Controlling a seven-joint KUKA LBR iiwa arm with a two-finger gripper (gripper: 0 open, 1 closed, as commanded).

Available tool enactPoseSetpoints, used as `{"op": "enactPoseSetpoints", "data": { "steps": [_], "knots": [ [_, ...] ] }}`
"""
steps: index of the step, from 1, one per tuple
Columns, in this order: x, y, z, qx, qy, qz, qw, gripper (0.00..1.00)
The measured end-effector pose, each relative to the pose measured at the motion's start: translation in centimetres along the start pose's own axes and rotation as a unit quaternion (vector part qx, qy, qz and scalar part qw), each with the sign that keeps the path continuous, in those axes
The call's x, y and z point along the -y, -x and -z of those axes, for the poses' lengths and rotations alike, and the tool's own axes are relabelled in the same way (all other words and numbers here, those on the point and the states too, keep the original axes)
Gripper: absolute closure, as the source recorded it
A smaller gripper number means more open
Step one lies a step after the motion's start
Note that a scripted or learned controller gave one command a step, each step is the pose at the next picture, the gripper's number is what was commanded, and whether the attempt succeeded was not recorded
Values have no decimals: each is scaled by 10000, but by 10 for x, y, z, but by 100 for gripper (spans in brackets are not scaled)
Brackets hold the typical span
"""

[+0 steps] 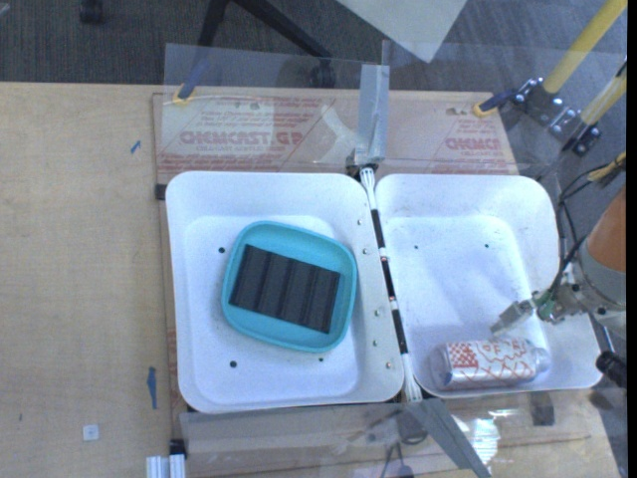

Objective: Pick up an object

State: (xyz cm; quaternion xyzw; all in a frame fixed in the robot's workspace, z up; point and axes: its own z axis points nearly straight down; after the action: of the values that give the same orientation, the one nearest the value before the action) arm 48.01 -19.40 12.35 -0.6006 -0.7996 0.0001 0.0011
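A red and white patterned can (491, 362) lies on its side at the near edge of the right bin (448, 257). A teal dish with a dark ridged insert (289, 286) rests flat in the middle of the left bin (199, 267). My gripper (532, 313) hangs low over the right bin's near right part, just above and to the right of the can. Nothing shows in its grasp. The arm's wrist (602, 267) comes in from the right edge.
A raised divider (383, 277) runs between the two bins. Clear plastic sheets (299, 137) stand behind the bins. Cables and yellow struts (587, 38) sit at the far right. An office chair base (229, 8) is on the floor beyond the bench.
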Motion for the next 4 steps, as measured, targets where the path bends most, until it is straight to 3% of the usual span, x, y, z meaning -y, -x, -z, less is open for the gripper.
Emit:
{"op": "enactPoseSetpoints", "data": {
  "steps": [1,2,3,4],
  "knots": [
    [5,24,-6,-20,16,-1736,9848,0],
    [-4,-16,9,-3,-6,-787,9969,0],
    [-29,-89,-13,0,-8,-639,9980,0],
    [-28,-90,-35,4,29,-477,9989,0]
  ]
}}
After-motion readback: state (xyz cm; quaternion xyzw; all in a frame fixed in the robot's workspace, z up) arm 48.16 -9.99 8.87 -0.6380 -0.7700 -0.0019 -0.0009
